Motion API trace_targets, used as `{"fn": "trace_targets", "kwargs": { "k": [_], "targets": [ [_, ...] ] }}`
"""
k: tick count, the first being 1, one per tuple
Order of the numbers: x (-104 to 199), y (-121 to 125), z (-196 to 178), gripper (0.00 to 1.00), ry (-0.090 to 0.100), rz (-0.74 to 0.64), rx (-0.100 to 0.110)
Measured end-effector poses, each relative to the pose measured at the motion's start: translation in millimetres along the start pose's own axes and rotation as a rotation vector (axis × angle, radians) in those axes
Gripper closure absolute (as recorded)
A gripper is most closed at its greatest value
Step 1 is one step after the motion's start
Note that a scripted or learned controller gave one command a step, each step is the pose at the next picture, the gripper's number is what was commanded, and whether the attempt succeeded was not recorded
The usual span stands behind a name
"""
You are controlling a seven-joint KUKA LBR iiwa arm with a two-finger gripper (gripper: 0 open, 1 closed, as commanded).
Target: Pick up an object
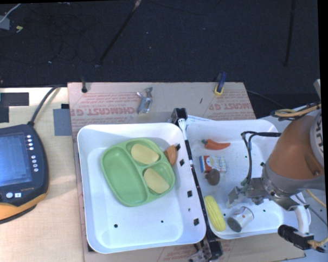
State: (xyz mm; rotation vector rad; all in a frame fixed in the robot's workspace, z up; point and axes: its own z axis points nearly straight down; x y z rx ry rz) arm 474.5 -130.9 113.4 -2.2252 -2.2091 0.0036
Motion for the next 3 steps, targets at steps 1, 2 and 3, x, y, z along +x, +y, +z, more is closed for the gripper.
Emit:
{"fn": "trace_targets", "kwargs": {
  "k": [1, 2, 3],
  "targets": [
    [-52.7, 45.3, 23.7, 0.0, 0.003, -0.008, -0.001],
    [-51.6, 91.9, 23.5, 0.0, -0.003, -0.009, -0.007],
    [-1.7, 168.7, 23.3, 0.0, -0.003, -0.014, -0.01]
  ]
}}
